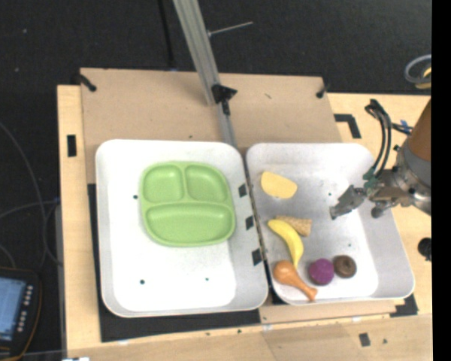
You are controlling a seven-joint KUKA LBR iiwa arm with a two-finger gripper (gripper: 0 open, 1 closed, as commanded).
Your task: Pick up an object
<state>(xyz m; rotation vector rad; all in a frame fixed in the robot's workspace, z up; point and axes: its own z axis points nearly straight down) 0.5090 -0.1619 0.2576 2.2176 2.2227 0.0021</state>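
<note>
Curving yellow banana (287,238), round purple plum (321,271), ringed brown doughnut (345,266), smooth white bin (383,235).

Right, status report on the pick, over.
Gripper open over right bin, holding nothing. Banana, plum, doughnut lying unpicked below it. Nothing blocking.

The arm (417,145) is cut off at the right edge.

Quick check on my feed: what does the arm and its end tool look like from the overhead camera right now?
At the view's right edge, the arm shows an orange band above a grey wrist. Black cables loop beside it down to the wrist. The gripper is dull grey metal with dark fittings and short, angular jaws, over the right bin.
</note>
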